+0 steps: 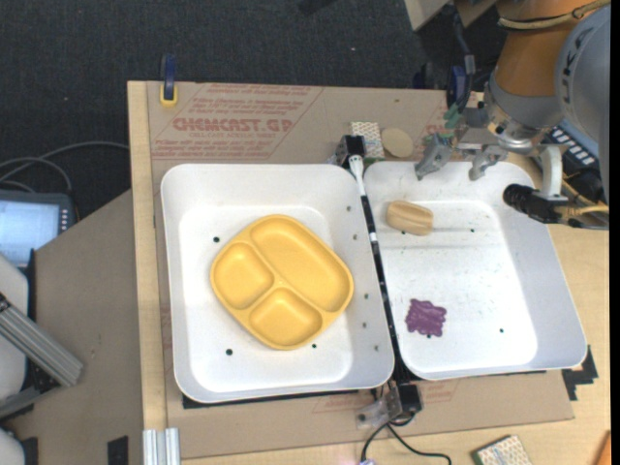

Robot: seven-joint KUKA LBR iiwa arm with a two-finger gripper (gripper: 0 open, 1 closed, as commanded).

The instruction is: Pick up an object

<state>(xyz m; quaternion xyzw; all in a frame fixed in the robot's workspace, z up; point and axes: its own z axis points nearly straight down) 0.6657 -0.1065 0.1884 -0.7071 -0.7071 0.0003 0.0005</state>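
Hovering over the right white plastic bin's [542, 289] far edge, the gripper [452, 160] is spread, pinching nothing. A tan oval block [410, 217] and purple scrap [425, 317] lie inside; a yellow divided tray [281, 281] sits in the left bin [189, 289].

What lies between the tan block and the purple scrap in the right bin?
Bare white bin floor with dark specks, in the camera view. The tan block and the purple scrap lie apart.

I see the grey arm with its orange band [554, 27] cut off by the right and top edges, well behind the two grey fingers [431, 155].
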